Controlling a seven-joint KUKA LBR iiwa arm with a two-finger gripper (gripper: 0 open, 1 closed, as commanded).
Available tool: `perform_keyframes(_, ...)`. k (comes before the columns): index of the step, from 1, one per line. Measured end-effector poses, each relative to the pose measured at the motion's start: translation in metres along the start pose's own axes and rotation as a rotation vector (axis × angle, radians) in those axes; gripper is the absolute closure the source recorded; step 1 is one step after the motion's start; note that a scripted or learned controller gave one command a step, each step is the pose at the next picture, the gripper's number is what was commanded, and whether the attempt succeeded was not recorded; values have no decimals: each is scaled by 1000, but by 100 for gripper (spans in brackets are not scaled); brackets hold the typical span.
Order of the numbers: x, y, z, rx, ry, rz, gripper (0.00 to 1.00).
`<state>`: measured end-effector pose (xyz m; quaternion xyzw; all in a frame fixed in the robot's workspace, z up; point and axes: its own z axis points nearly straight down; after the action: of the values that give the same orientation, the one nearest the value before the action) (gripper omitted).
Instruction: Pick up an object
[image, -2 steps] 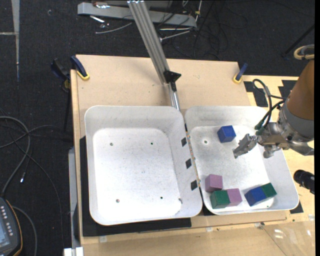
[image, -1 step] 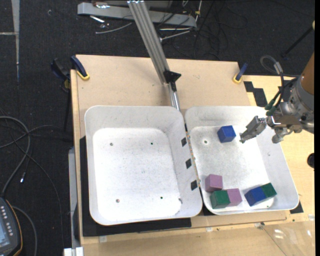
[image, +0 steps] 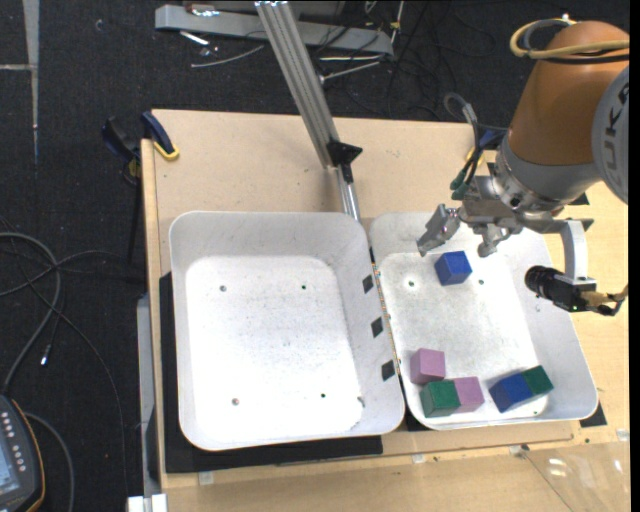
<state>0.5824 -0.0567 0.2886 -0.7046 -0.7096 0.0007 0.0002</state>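
Observation:
My gripper (image: 464, 240) hangs open over the back of the right bin (image: 560, 345), its two grey fingers spread apart with nothing between them. A blue cube (image: 453, 267) lies on the bin floor just below and between the fingertips, apart from them. Near the bin's front edge sit a pink cube (image: 429, 364), a green cube (image: 438, 398) and a second pink cube (image: 468, 393). At the front right, a larger blue block (image: 512, 390) touches a small green cube (image: 538, 380).
The left bin (image: 200, 250) lies beside the right one, sharing a middle rim with black clips (image: 377, 325). A slanted metal rod (image: 310, 95) runs down to the bins' back junction. A black cylinder (image: 550, 283) on the arm's side overhangs the right bin.

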Motion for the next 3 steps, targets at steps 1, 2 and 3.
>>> perform_keyframes(1,-65,38,26,-2,-2,12,0)
perform_keyframes(2,-87,79,155,6,1,7,0)
perform_keyframes(3,-76,74,194,-1,-1,5,0)
